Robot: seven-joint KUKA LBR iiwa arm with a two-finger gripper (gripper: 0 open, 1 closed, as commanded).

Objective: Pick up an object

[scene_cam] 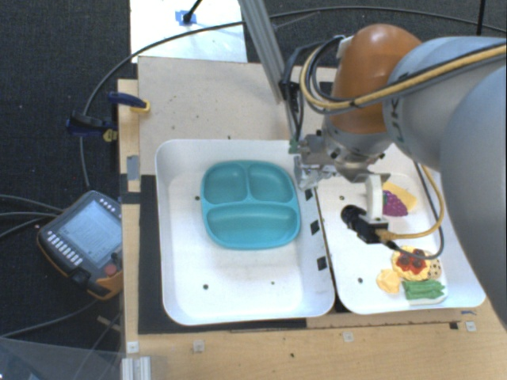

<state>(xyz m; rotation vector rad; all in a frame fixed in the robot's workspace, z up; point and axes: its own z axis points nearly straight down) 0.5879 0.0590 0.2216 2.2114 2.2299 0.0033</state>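
Observation:
My gripper (307,177) hangs over the rim between the two bins, at the top left corner of the right bin (348,291). Nothing shows in its grasp. In the right bin lie small toy foods. A purple bunch of grapes (394,203) rests on a yellow slice (405,191) to the right of the wrist. Near the front right corner sit a red and yellow piece (412,264), a small yellow piece (387,280) and a green piece (424,290). The arm hides the far part of this bin.
A teal divided plate (249,204) lies in the far half of the left bin (238,291). A teach pendant (83,240) and cables lie on the floor at left. A clamp (127,101) grips the bench's left edge.

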